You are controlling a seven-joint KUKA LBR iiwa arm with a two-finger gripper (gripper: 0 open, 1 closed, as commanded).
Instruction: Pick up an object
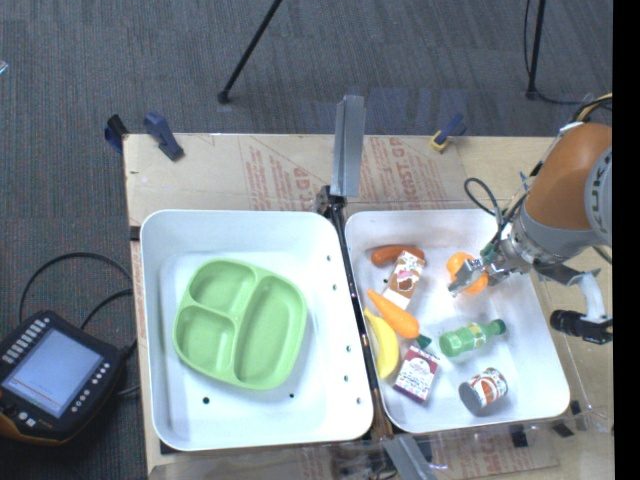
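Grey arm (570, 230) at right of frame, rounded segments, wide orange band (565, 183) above the wrist. Black cables loop off the wrist at upper left of it. Small metallic tool (478, 273) at the tip, dark fittings. Black cylindrical part near lower right of the arm.

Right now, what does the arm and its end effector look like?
Grey arm with a rounded orange band above the wrist. Black cables loop beside it. The end effector is small, dark metal, two-fingered; finer detail is too small to tell.
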